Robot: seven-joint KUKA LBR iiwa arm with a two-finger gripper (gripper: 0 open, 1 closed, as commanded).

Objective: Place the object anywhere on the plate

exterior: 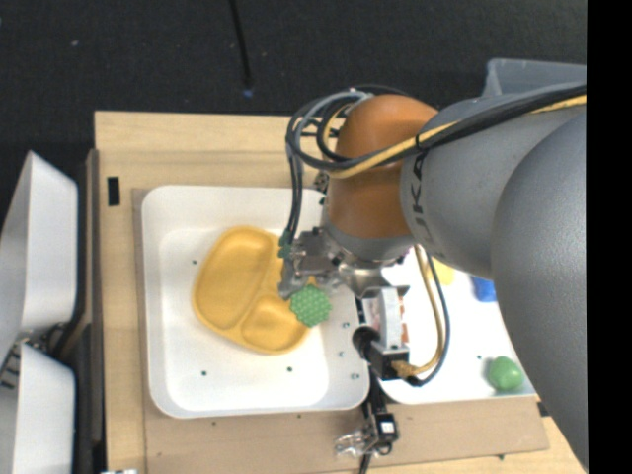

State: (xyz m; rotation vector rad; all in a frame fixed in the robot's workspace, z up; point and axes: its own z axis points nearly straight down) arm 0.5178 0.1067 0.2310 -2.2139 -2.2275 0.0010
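In the left bin (168,363) lies a yellow plate (237,284), split into compartments, its near lobe reaching toward the bin's right wall. Just off the plate's right edge sits a green ball (310,306) with a bumpy surface — it touches or overlaps the plate's rim, though whether it rests on the plate or hangs above it cannot be told from this slant. The gripper (306,282) is directly above the ball, its metal fingers coming down at the ball's upper side; the ball seems to sit at the fingertips, but how wide they stand, and whether they truly pinch it, cannot be told. The arm (513,205) — grey, with its orange band (370,166) — covers most of the right bin (454,388), where a smaller green object (505,372) and a blue piece (482,288) lie near the right side.
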